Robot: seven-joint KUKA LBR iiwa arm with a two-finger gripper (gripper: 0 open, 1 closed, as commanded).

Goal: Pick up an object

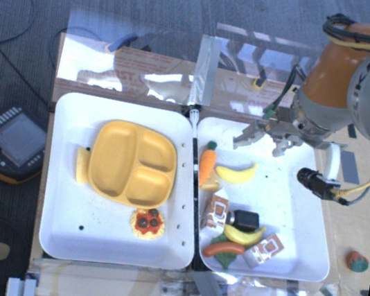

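Pincer (264,142) is being held wide, empty, above banana (235,172): light, smooth, stiff; best gripped mid-curve.

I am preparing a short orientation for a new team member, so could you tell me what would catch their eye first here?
Most striking is the big yellow divided tray in the left bin, with a small pizza toy just below it. Next comes the grey and orange arm, its hand open above the top of the right bin. Below it lie a carrot, a banana and a cluster of toy food.
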